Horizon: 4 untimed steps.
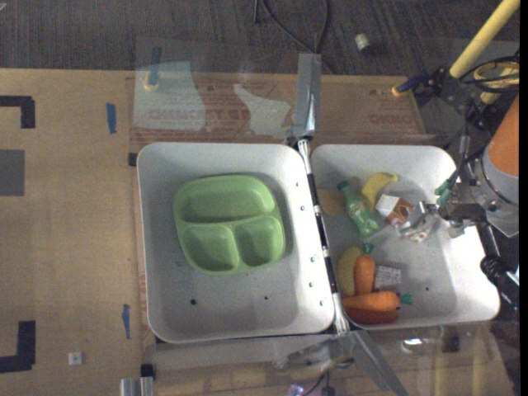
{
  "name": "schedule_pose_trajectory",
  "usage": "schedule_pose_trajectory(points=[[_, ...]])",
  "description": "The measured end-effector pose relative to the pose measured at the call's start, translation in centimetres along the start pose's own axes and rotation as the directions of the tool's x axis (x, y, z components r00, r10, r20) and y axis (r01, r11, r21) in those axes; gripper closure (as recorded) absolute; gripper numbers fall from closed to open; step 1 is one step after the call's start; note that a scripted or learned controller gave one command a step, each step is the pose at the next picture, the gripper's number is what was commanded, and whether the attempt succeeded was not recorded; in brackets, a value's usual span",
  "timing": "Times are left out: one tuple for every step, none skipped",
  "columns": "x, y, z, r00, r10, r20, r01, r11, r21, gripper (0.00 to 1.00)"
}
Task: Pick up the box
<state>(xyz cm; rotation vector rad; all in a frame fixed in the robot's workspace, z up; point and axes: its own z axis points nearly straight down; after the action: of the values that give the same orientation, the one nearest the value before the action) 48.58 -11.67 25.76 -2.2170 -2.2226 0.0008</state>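
**A:** Box (398,209) first: where does it lie?

**B:** In the right bin (462,291), toward its far half, near the middle. It is a small white carton with an orange-brown face, tilted, just right of the green bottle (359,209) and just near of the yellow banana-like piece (379,186).

**A:** And the gripper (422,223)?

**B:** It reaches in from the right, low over the right bin, its tip just right of the box and a little nearer. Whether the fingers are spread or pressed together I cannot tell; the metal parts blur together there. Nothing is visibly between them, and I cannot tell whether the tip touches the box.

**A:** What else is in that bin?

**B:** On the near side, a yellow piece (349,271), a small carrot (365,274) beside it, a small grey-and-red packet (388,277) to their right, and a larger carrot (376,301) lying across the near-left corner.

**A:** The left bin (157,246)?

**B:** It holds a green divided plate (229,223), flat, with three compartments, sitting toward the far half.
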Motion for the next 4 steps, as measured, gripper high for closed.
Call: schedule_pose_trajectory(points=[[-0.1, 0.1, -1.0, 1.000, 0.003, 0.000, -0.003, 1.000, -0.002, 1.00], [-3.3, 4.1, -13.6, 0.973, 0.232, 0.002, -0.232, 0.973, -0.004, 1.00], [-7.3, 5.8, -17.8, 0.951, 0.308, 0.002, -0.308, 0.951, -0.005, 1.00], [-3.9, 9.0, -17.8, 0.973, 0.230, 0.003, -0.230, 0.973, -0.006, 1.00]])
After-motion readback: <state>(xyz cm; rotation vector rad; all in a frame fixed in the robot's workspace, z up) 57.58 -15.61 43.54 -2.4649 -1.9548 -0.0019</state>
